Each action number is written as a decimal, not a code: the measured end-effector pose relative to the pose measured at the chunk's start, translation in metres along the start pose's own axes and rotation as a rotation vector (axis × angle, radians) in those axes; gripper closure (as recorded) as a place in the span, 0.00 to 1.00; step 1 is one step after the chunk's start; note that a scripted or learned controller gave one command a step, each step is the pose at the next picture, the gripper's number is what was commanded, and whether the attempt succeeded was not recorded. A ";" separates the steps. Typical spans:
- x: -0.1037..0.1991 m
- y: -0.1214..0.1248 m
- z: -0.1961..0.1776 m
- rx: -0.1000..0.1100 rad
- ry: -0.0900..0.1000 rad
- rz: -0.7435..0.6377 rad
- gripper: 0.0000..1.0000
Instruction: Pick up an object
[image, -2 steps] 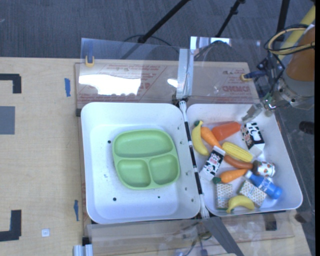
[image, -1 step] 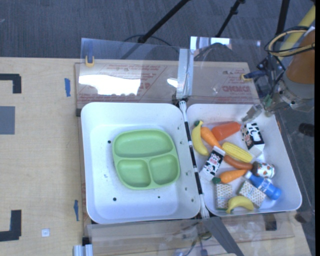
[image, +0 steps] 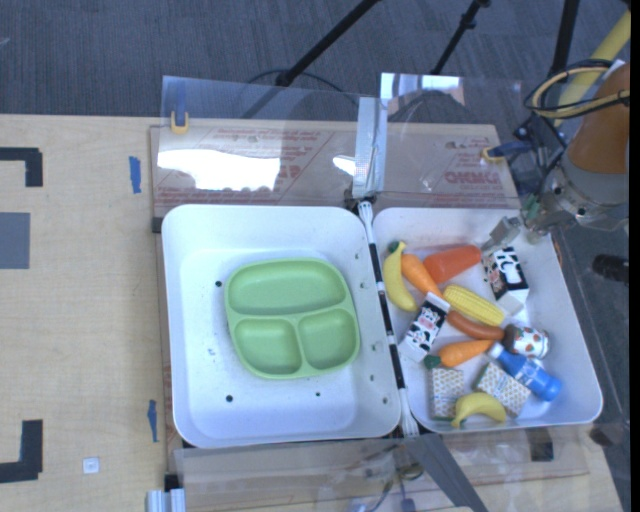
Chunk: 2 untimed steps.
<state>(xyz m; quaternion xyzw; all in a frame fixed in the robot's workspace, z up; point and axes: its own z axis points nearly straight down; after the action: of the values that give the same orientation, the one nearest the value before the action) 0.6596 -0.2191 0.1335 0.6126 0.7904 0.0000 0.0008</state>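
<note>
Left shallow white plastic bin (image: 190, 260): pale green three-compartment plastic tray (image: 291, 317), plain, no pattern. Right shallow white plastic bin (image: 578, 340): yellow curved toy banana (image: 397, 277), orange toy carrot (image: 452, 262), yellow corn cob (image: 474, 305), black-and-white cow-patterned carton (image: 424, 327), second black-and-white carton (image: 505, 271), blue bottle with white cap (image: 527, 374), smaller yellow banana (image: 481, 407), two tan checked packets (image: 447, 390). Bench top (image: 80, 330) light wood with black corner marks and blue tape bits; arm's band (image: 605, 140) orange at upper right of the frame.
</note>
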 end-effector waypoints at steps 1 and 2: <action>0.011 -0.009 0.047 -0.003 0.017 0.007 0.00; 0.006 -0.011 0.038 -0.004 0.006 0.011 1.00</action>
<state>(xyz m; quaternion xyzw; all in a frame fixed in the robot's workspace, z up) 0.6478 -0.2158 0.0952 0.6170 0.7869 0.0033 -0.0003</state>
